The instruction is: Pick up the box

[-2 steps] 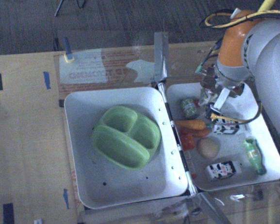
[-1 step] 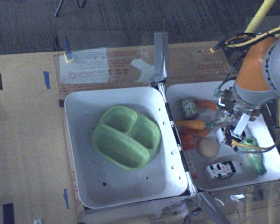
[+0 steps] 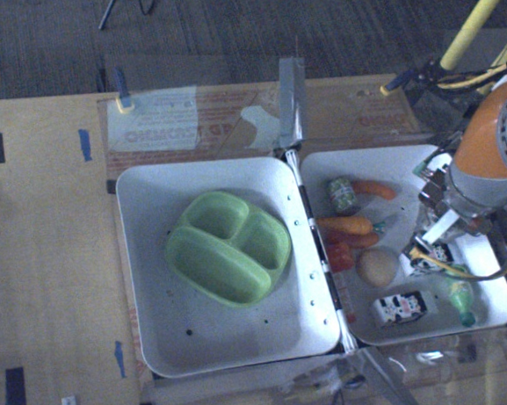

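Note:
The box [image 3: 399,308] is small, white with black patches, and lies flat near the front of the right bin [image 3: 496,308]. My gripper [image 3: 419,246] hangs over the right side of that bin, reaching in from the right. It is a little behind and to the right of the box and apart from it. Nothing shows held at its tip.
The right bin also holds two carrots [image 3: 348,225] [image 3: 374,188], a green-labelled can [image 3: 342,195], a red piece [image 3: 339,255], a tan round thing [image 3: 377,267] just behind the box, and a green bottle [image 3: 461,301]. A green divided plate [image 3: 229,247] lies in the left bin [image 3: 159,338].

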You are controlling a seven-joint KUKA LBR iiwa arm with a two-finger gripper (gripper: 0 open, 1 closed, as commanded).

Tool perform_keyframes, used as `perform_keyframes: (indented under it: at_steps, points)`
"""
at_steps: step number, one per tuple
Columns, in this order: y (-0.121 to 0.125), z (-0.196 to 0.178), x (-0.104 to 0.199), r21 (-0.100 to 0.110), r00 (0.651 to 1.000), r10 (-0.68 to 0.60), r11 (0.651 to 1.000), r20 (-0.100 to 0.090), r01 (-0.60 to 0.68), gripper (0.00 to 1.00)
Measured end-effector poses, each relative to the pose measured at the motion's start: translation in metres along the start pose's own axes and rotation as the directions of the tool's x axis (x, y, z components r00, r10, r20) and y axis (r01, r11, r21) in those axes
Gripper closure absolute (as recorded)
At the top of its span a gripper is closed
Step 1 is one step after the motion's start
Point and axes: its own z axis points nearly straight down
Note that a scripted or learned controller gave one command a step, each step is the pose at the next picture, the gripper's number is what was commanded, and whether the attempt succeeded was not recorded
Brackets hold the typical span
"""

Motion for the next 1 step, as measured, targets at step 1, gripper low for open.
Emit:
perform_keyframes:
  at_steps: [1]
  points:
    - [-0.0195, 0.0001, -0.0360, 0.001, 0.853, 0.522, 0.853, 0.000, -0.522, 1.00]
